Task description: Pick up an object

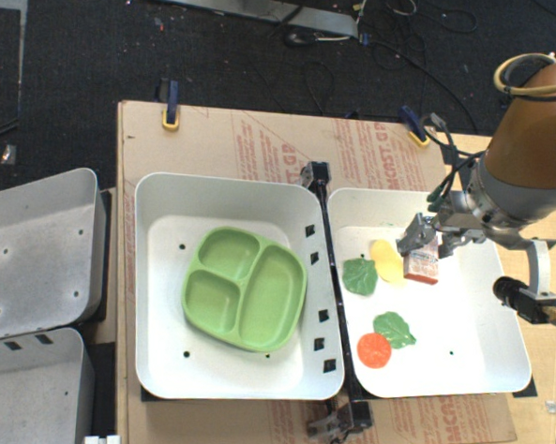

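- The end effector [425, 242] hangs over the upper middle of the right bin [494, 370], reached in from the right side of the camera view.
- Directly under it, and partly covered by it, lies a small box with a red and white face [423, 267]; this looks like the likeliest target, since it sits right at the fingertips.
- Whether the fingers are open or shut, I cannot tell: the dark finger parts blur into the box top, and no clear gap or clamp shows.
- I also cannot tell if the box is between the fingers or merely below them, so I do not count it as held.
- The box's long axis seems to run roughly top to bottom in the view, tilted slightly.
- Just left of the box, touching or nearly so, lies a yellow piece [386, 260]; a green leaf-shaped piece [359, 275] is beside that.
- Farther down the bin are a second green leaf piece [394, 328] and an orange-red round piece [374, 350], well apart from the end effector.
- The left bin [154, 256] holds a green divided tray [246, 288].
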`<move>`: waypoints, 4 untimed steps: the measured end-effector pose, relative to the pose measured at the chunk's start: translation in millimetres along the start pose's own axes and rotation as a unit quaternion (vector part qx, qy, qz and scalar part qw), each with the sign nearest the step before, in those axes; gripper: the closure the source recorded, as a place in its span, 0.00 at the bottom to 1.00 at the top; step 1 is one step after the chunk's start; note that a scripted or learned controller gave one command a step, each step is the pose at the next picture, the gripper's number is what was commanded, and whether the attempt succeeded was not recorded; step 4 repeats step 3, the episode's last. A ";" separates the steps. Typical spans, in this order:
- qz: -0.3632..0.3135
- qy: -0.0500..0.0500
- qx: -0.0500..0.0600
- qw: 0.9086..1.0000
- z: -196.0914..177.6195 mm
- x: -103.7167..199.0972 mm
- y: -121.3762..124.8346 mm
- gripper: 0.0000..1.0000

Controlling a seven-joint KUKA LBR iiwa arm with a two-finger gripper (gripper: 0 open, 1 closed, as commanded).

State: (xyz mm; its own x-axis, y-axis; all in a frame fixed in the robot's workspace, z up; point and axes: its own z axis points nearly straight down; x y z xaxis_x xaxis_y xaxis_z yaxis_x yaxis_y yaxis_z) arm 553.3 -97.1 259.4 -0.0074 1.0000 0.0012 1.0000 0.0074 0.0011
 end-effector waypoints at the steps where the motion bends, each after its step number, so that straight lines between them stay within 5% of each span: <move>1: -0.001 0.000 0.000 1.000 -3.8 52.2 6.3 1.00; 3: 0.000 0.000 0.002 1.000 25.4 159.2 10.7 1.00; 4: 0.000 0.000 0.002 1.000 25.4 159.2 10.7 1.00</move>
